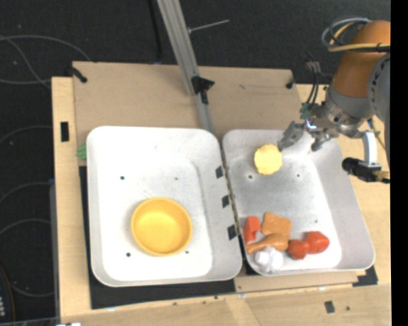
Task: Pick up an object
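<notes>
The gripper (303, 138) hangs over the far end of the right bin (340, 202), its fingers spread with nothing between them. Just beside it lies a pale yellow round object (268, 160). Orange, red and white items (283, 242) cluster at that bin's near end, well apart; no readable writing shows.

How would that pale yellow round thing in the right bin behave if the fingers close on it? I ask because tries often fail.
The yellow round object looks ball-like, so it would probably roll if nudged off-centre. It lies alone on the right bin floor, with nothing beside it to stop it. The gripper is above and to its right, open, holding nothing.
</notes>
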{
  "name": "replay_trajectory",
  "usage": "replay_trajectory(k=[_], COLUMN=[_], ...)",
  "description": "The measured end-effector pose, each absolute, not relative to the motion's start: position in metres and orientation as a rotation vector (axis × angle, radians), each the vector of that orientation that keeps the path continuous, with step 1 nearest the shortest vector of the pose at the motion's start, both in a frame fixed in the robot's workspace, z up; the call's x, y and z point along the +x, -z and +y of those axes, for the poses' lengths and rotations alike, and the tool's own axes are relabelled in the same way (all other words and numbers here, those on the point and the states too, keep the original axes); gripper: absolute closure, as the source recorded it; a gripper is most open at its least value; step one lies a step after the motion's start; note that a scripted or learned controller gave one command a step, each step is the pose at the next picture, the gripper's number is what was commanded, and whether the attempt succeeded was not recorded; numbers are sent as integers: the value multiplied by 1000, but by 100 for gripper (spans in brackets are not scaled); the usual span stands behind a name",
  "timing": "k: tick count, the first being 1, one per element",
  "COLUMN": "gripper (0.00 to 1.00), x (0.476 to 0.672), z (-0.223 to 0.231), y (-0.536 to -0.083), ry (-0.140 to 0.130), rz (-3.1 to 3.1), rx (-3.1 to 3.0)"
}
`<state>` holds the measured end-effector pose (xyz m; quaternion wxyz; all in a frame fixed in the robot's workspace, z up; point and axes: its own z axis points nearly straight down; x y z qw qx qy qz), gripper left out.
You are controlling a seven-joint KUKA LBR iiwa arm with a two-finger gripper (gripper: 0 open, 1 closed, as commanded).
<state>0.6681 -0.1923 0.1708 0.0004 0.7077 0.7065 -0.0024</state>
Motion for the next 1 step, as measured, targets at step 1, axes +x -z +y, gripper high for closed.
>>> replay_trajectory(k=[1], gripper=[100], x=[670], z=[-193], y=[-186], ry=[2], rz=[2216], rx=[2215])
